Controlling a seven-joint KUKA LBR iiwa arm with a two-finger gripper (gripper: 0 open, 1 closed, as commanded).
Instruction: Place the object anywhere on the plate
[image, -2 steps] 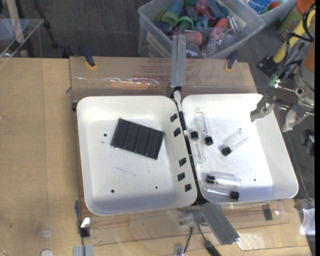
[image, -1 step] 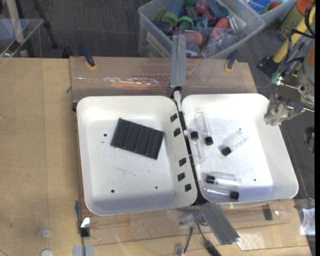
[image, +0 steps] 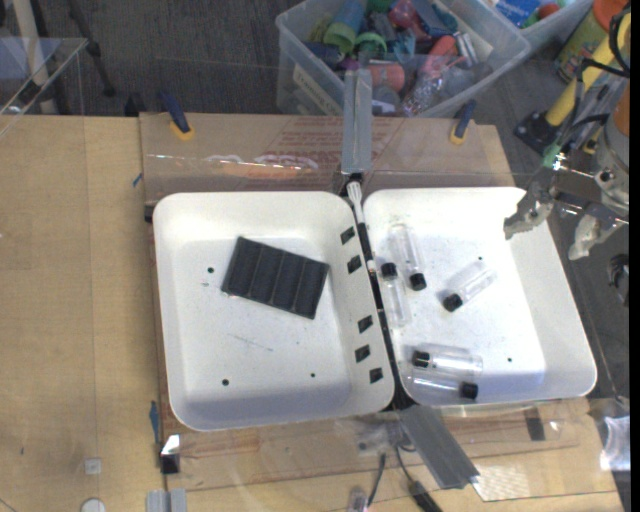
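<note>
A black ribbed rectangular plate (image: 275, 277) lies flat in the left bin (image: 190, 330), towards its back. Several clear vials with black caps lie in the right bin (image: 530, 320): one (image: 401, 246) near the divider, one (image: 469, 283) in the middle, and two side by side (image: 445, 358) at the front. My gripper (image: 552, 228) hangs over the right bin's back right corner, away from all the vials. Its two fingers (image: 522, 218) are spread open, and nothing sits between them.
A ridge with black tabs (image: 360, 300) separates the two bins. A clear tub of coloured toys (image: 400, 40) stands behind the bench. Blue clamps (image: 180, 125) hold the backboard. Cables and gear crowd the right edge (image: 600, 90).
</note>
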